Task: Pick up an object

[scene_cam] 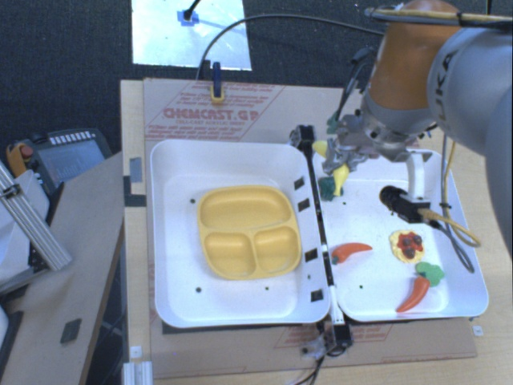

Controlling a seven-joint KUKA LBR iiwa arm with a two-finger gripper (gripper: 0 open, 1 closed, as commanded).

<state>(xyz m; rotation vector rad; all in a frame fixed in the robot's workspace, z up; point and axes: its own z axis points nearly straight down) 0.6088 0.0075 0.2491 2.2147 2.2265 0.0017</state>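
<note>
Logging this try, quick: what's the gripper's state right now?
Gripper: cannot be told; it sits low over a yellow-and-green item in the right-hand bin.

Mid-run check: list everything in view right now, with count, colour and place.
Bins: two, white, side by side.
Tray: one, yellow, left bin.
Pepper: one, orange-red, right bin near the divider.
Disc: one, yellow with red spots, right bin.
Carrot: one, orange with green top, right bin, near corner.
Toy: one, yellow and green, right bin, at the end effector.
Arm: one, grey with orange band, from the right.
End effector: one, over the right bin.
</note>
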